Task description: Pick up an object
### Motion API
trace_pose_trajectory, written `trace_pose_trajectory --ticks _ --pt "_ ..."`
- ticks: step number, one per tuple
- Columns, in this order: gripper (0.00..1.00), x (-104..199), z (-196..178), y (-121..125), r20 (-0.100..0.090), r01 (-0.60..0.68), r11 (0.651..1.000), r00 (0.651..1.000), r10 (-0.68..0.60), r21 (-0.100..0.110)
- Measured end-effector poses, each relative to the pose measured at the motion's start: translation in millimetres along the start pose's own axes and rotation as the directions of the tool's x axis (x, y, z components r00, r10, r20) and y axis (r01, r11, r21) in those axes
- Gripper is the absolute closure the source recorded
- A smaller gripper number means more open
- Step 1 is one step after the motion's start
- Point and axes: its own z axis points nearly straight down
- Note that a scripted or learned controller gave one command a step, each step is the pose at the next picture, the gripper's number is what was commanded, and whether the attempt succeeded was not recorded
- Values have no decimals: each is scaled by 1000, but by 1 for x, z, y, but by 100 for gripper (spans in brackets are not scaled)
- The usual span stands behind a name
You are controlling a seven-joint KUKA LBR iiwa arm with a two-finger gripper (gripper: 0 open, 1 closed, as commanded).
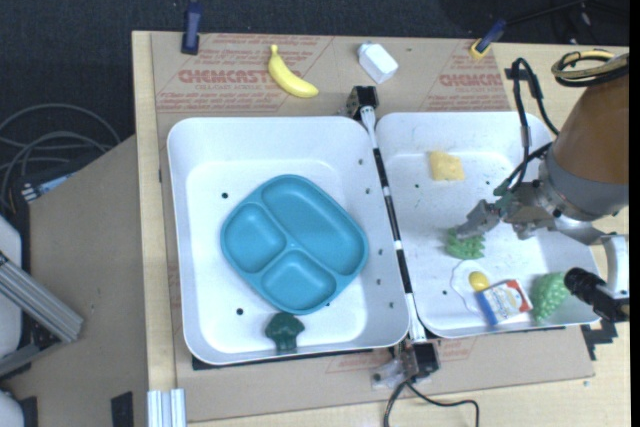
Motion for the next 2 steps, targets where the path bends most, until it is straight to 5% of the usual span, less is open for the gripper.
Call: trace_pose_trajectory --ticks 1,2 --pt "0 6 92 23 -1 0 1000 1000 0 3" --pt "100 6 82 24 0 -1 1000 1000 1 0"
